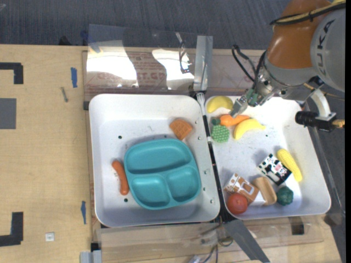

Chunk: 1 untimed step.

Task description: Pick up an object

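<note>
The gripper [239, 109] hangs low over the far left corner of the right bin [321, 199], its tip right at the cluster of toy food there, and whether it is spread or pinched together cannot be told from this slanted view. The nearest candidate is the orange carrot [235, 120], which sits touching or just under the tip, its long axis running roughly left to right across the bin. Just beyond it toward the far wall lies a yellow lemon-like piece [219, 103], a banana [248, 127] lies just beside the carrot on its near right, and a green knobbly piece [220, 133] sits near the bin's left wall. Nothing is visibly clamped, so the carrot probably still rests on the bin floor. Since the arm comes in from the right and slants down and leftward, a grasp across the carrot's short width looks like the natural move. The crowding is the risk: lemon and banana flank it closely. The left bin [104, 111] holds a teal divided plate [162, 171], well apart from the gripper.
</note>
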### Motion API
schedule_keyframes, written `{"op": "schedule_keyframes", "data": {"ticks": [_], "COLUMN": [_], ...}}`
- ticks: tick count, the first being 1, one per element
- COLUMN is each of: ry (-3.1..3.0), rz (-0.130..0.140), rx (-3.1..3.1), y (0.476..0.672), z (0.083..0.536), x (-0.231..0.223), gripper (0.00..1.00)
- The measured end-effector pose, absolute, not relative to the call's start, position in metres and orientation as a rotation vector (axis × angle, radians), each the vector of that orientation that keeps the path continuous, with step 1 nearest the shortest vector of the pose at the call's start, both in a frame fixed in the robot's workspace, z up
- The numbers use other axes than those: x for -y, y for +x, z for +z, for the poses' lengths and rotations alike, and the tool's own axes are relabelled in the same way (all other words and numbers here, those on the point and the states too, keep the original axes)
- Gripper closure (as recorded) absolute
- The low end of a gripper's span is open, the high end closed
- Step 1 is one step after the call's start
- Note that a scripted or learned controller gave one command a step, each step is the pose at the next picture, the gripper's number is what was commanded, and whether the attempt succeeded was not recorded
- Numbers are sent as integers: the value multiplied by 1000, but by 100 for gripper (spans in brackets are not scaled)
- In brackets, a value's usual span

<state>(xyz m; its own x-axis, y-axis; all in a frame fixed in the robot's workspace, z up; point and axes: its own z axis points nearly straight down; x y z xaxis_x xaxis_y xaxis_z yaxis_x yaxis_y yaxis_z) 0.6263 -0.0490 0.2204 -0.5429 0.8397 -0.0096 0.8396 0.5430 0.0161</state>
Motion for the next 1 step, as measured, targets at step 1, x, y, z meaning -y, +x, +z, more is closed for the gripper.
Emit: {"op": "schedule_keyframes", "data": {"ticks": [1], "ry": [1496], "rz": [6], "rx": [-2749], "y": [625], "z": [225], "x": [51], "gripper": [100]}}
